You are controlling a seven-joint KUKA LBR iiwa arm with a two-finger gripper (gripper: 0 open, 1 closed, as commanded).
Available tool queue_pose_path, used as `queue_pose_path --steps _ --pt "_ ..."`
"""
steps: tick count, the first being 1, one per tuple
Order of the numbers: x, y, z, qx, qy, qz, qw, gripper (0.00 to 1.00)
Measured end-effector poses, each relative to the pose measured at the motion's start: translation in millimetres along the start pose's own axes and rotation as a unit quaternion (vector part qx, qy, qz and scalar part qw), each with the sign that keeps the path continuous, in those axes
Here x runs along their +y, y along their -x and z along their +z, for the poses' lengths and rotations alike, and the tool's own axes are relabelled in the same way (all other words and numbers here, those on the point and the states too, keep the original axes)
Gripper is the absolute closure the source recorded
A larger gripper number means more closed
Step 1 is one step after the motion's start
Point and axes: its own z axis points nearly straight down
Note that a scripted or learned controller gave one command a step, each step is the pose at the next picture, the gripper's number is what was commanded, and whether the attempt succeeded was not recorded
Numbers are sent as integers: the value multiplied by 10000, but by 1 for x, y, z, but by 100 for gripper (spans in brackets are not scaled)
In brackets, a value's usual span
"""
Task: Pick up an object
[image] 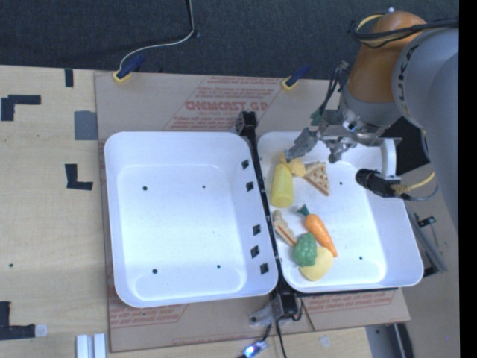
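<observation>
I count two white bins [179, 222] side by side under me. In the right bin [373, 230] I see one yellow bottle [282, 186], one waffle-like wedge [318, 177], one carrot [321, 232], one green broccoli piece [304, 250], one yellow fruit [316, 268] and one pale stick-shaped piece [283, 230], six things in all. One sheet of cardboard [216, 103] lies under the bins, held by two blue and yellow clamps [128, 67] at its far edge.

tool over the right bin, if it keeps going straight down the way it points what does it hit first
Likely the waffle-like wedge below the tool, or bare floor of the right bin beside it; depth is unclear from this slant.
</observation>
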Motion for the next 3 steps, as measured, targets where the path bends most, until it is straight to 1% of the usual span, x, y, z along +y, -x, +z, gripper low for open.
queue_pose_path --steps 1,2,3 --pt "-23 -5 113 -5 -19 3 10000 0" --pt "-21 -6 98 3 -3 -6 10000 100" --pt "-37 -107 1 18 45 -41 10000 100"
